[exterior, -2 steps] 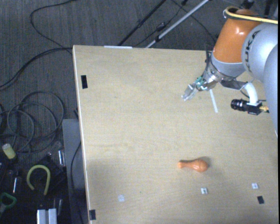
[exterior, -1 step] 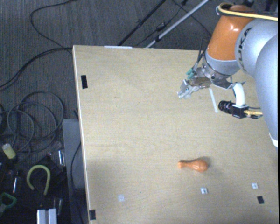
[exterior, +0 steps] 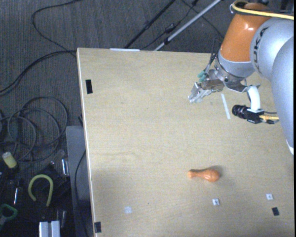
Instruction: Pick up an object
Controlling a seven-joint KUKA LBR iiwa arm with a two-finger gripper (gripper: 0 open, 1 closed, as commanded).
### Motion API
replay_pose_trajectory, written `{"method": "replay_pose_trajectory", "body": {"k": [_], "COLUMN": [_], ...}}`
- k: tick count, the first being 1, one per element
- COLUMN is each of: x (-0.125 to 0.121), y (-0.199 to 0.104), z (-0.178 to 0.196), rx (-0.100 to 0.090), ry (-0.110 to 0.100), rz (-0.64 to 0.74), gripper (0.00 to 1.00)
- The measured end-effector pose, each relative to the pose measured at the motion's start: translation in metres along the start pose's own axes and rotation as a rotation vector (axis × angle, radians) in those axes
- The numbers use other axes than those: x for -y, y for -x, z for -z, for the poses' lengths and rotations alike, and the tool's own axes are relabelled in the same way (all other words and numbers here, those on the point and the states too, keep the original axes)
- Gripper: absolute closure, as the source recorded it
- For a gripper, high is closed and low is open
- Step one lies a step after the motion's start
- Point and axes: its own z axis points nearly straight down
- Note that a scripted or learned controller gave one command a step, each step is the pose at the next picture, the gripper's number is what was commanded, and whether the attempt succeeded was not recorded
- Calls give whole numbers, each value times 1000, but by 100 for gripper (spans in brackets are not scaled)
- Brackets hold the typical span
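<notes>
A small orange object (exterior: 204,175), shaped like a gourd with a thin neck pointing left, lies on the tan board (exterior: 138,147) toward the front. My gripper (exterior: 199,94) hangs over the back right part of the board, well behind the orange object and apart from it. Nothing shows in the gripper. The grey arm with its orange band (exterior: 244,33) comes in from the right.
A thin white strip (exterior: 226,106) lies on the board just right of the gripper. A black cable plug (exterior: 246,112) hangs off the wrist. Small markers (exterior: 215,201) dot the front right. The board's left edge (exterior: 84,132) drops to a floor strewn with cables (exterior: 29,127).
</notes>
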Motion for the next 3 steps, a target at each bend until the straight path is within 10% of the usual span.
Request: {"method": "replay_pose_trajectory", "body": {"k": [1,3], "x": [18,-10], "y": [81,9], "z": [-80,-12], "rx": [4,1], "ry": [0,3], "rz": [256,190], "gripper": [100,100]}}
